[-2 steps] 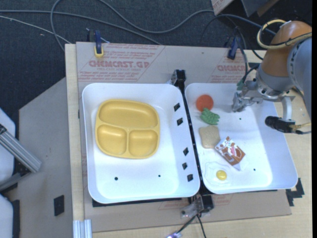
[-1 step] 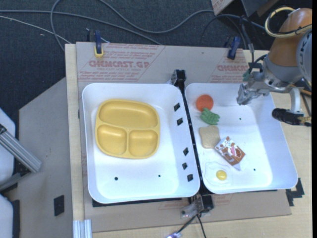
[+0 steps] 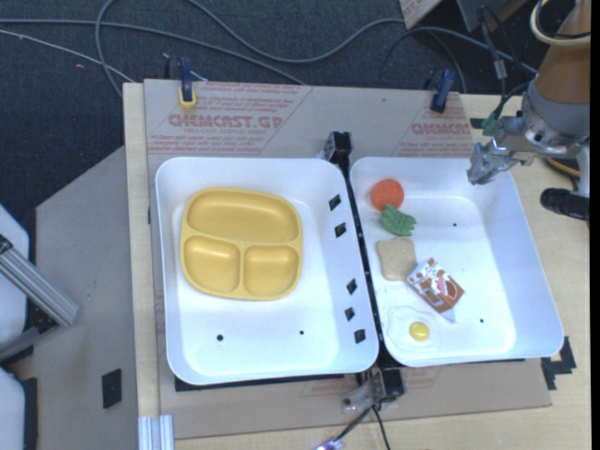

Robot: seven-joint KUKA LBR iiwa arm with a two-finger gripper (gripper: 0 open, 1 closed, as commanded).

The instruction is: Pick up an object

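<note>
A: Claw point(image 3: 481, 170) position?

B: Over the right bin's point(image 3: 525, 261) far right corner, by the rim. Can't tell how far open; nothing seen in it.

A: Contents, right bin?

B: Orange ball point(image 3: 386, 194) near the far left corner, green piece point(image 3: 397, 220) just beside it, tan slice point(image 3: 397, 258), red packet point(image 3: 437, 288), yellow piece point(image 3: 419, 330) near the front edge.

A: Left bin point(image 3: 187, 345)?

B: Yellow divided plate point(image 3: 242, 243).
</note>
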